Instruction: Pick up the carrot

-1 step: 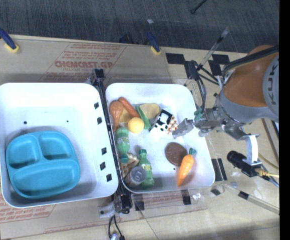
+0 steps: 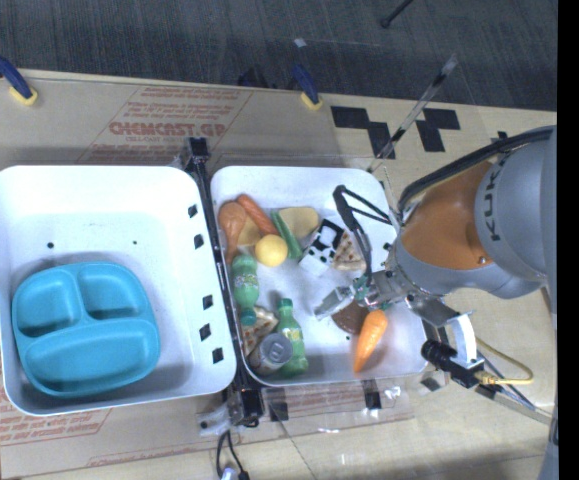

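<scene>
Camera view: carrot (image 2: 369,338) at five o'clock of the right bin (image 2: 299,181), tip toward the near wall, top just under the gripper (image 2: 361,301); fingers spread, nothing clamped between them; grey arm (image 2: 469,233) in from three o'clock. At nine o'clock of that bin, a yellow ball (image 2: 271,251); at seven, a green bottle (image 2: 286,340). Left bin (image 2: 89,183) with a blue tray (image 2: 84,326) at six o'clock.
</scene>
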Motion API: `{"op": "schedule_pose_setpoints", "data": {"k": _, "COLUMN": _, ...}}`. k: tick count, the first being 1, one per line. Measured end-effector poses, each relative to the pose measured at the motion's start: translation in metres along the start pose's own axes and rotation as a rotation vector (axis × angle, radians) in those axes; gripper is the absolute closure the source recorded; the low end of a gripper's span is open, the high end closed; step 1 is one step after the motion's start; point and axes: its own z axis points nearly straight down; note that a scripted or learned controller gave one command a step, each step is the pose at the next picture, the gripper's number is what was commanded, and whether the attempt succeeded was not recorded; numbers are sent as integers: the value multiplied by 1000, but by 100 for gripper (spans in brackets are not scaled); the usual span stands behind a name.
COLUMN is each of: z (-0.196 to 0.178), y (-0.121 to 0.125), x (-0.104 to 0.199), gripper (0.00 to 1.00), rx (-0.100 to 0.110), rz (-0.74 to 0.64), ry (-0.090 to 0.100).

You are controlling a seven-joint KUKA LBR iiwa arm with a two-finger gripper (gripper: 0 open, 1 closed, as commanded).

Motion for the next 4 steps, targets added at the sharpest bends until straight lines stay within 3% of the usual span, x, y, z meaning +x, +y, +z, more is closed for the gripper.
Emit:
{"op": "schedule_pose_setpoints", "data": {"k": 1, "z": 8, "y": -16, "x": -2, "gripper": 0, "rx": -14, "rz": -238, "ry": -10}}
{"op": "schedule_pose_setpoints", "data": {"k": 2, "z": 8, "y": -18, "x": -4, "gripper": 0, "rx": -7, "rz": -682, "ry": -12}}
{"op": "schedule_pose_setpoints", "data": {"k": 3, "z": 8, "y": -17, "x": -2, "gripper": 0, "rx": -14, "rz": -435, "ry": -11}}
{"op": "schedule_pose_setpoints", "data": {"k": 4, "z": -4, "y": -15, "x": -4, "gripper": 100, "rx": -14, "rz": -448, "ry": -16}}
